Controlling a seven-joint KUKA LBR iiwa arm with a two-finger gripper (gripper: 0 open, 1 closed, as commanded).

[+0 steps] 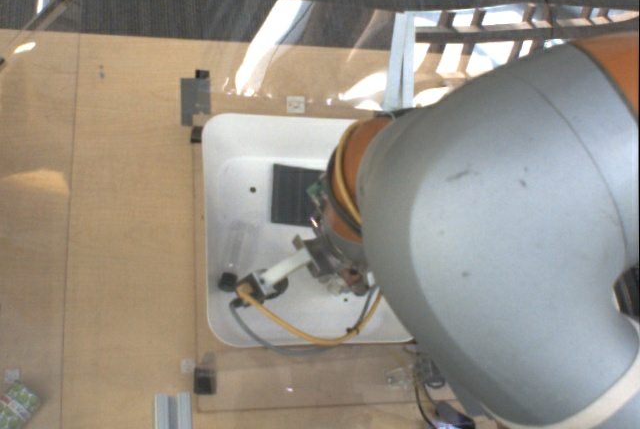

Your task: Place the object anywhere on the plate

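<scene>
Arm [500, 237] and wrist hang low over the white bin [215, 217], which sits on the pale worktop [100, 217], presumably so the tool can work close to the bin floor. The gripper [328, 262] sits near the bin's middle, tucked beneath the orange band [350, 207]. From where I stand I cannot tell whether it is clenched or released. A dark square slab [293, 194] lies flat toward the bin's far wall, just beyond the gripper and apparently free of it. Whether that slab is the object or the plate, I cannot say.
</scene>
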